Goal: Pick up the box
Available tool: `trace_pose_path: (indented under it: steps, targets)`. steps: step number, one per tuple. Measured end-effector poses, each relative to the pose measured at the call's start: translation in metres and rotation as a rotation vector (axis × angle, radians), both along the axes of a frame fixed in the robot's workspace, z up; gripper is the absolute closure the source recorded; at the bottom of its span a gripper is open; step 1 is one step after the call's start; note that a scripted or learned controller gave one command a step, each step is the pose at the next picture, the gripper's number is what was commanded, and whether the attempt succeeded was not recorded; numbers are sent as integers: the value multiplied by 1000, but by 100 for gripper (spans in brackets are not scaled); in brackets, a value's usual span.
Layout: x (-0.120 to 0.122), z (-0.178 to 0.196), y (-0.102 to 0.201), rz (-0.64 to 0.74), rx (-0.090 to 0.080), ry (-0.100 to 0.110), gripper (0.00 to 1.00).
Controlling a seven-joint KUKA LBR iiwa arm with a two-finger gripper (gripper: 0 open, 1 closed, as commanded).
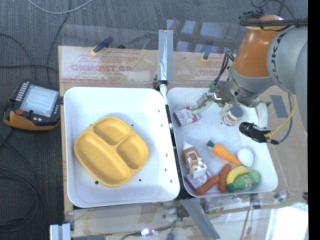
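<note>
Two white bins sit side by side on the tabletop: the left bin (70, 134) carries one yellow divided tray (111, 150), and the right bin (270, 176) carries all the small things. In the right bin I count two boxes. One small purple and white box (185, 116) lies near the bin's back left corner, and one taller carton (194, 164) with orange print lies along the left wall, closer to the front. I also count one carrot (223, 153), one white egg (245, 157), two red sausages (215, 179), one yellow and green fruit piece (242, 178) near the front right corner, and one small round cup (230, 118) at the back.

The tool (206, 101) hangs over the back part of the right bin, and I cannot tell how far it is open or whether it has hold of anything. The purple box is just beside it, toward the bin's left wall and a little toward the front. The long axis of this box runs roughly across the bin, from the left wall toward the right, with a slight tilt. In my judgement this box is the nearer target. The carton is well apart from the tool, toward the front edge, with its long axis running from back to front.
</note>
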State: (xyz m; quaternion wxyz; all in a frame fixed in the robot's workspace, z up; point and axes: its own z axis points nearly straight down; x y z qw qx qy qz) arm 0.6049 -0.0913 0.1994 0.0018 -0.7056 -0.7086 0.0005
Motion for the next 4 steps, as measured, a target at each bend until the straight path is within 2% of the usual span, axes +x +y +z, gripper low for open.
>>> trace_pose_path:
  steps: [1,2,3,4]
  targets:
    - [29,-102,-3,213,0,-3,0]
    - [67,-111,-30,-2,-3,-12,0]
    - [67,-101,-31,1,-8,-12,100]
    - [67,-101,-31,1,-9,-11,0]
